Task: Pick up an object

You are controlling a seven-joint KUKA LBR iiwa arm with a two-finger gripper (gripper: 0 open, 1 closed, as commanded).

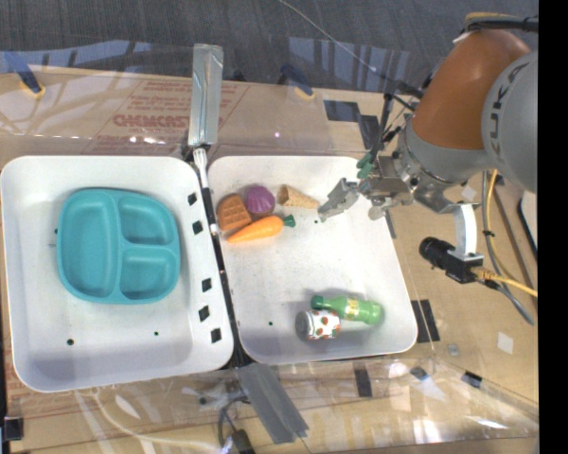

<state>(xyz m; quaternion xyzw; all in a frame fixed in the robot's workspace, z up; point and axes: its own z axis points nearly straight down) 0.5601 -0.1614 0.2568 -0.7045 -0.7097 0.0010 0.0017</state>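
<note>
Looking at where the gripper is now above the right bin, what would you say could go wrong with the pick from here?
1. The waffle, purple cabbage and carrot lie bunched together by the bin divider, so a grasp there may catch two or shove them apart.
2. The gripper hovers beside the small wedge near the right bin's back wall; it might nudge it away.
3. The green bottle and can lie touching and may roll.

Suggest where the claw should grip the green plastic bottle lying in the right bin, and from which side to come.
Grip the green plastic bottle across its mid-body, coming straight down from above. It lies on its side, so its narrow width faces up, probably an easy span. A small red-and-white can sits against its lower left end, so stay toward the yellow-capped right end.
</note>
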